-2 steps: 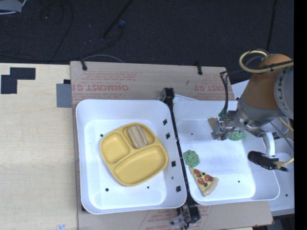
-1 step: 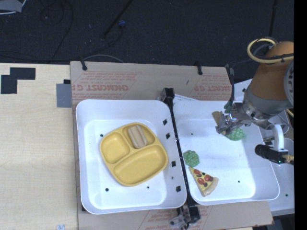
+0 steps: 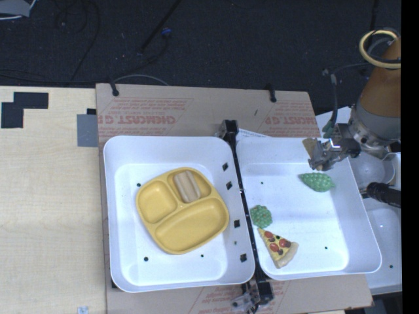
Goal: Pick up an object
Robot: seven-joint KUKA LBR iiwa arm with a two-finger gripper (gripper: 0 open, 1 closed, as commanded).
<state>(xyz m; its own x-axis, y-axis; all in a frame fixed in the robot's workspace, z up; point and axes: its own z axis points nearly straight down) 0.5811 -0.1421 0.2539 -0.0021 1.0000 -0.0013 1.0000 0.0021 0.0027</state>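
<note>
End effector (image 3: pixel 322 157) hovered just above the leafy green (image 3: pixel 317 182) at the far right of the right bin (image 3: pixel 357 257), its grip impossible to judge and nothing visibly held, so, by my reckoning, the pick was not yet made.

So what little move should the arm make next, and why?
Probably a short drop onto the green leafy piece. The gripper sits just above it at the right bin's far edge, nearer than the broccoli or pizza slice.
</note>
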